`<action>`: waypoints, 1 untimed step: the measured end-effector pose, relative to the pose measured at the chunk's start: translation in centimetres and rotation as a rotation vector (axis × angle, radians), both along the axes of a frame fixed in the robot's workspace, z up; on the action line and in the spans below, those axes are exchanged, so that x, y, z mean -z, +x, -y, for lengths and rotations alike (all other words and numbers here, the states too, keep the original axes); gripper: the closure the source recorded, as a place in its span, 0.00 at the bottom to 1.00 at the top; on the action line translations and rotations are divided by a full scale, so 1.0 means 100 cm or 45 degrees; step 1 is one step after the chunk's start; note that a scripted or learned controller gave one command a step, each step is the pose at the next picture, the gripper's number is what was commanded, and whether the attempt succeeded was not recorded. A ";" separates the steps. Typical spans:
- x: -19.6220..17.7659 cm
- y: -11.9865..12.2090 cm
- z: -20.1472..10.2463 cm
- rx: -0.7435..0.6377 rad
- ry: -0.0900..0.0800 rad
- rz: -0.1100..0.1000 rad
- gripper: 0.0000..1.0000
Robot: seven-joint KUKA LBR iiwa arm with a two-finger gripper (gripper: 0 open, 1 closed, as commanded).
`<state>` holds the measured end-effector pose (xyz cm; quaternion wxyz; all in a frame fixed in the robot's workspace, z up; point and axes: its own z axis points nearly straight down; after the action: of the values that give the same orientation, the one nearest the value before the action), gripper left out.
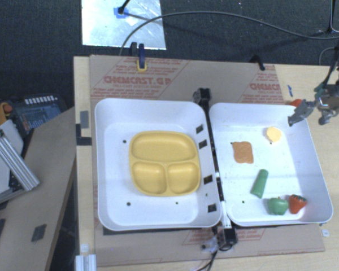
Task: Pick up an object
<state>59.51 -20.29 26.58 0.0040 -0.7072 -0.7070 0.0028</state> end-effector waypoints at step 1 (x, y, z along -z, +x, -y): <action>-0.007 0.002 -0.001 -0.004 -0.003 0.015 0.00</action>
<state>59.73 -20.20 27.30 -0.0011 -0.7060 -0.7082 -0.0004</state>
